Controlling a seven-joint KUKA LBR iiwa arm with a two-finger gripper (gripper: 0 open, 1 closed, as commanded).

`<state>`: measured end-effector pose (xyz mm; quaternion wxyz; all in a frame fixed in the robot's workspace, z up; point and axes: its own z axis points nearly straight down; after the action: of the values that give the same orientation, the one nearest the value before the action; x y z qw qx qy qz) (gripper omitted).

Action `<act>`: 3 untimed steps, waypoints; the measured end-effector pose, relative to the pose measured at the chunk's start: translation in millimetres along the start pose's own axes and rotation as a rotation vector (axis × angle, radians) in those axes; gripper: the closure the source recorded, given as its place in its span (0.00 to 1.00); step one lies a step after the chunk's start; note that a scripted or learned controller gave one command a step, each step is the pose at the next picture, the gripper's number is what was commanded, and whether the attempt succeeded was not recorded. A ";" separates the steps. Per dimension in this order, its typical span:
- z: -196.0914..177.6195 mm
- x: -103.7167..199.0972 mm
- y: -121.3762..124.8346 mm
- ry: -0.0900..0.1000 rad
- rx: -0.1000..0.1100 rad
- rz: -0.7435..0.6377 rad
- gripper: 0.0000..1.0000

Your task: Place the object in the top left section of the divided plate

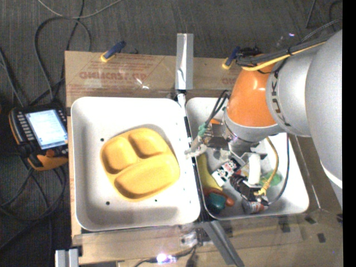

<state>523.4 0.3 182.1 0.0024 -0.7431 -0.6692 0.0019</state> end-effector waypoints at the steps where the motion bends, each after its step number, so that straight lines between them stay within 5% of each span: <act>1: 0.0 0.0 0.0 0.000 0.000 0.000 0.00; 3: 0.0 0.0 0.0 0.000 0.000 0.000 0.00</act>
<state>523.4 0.3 182.1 0.0024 -0.7431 -0.6692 0.0019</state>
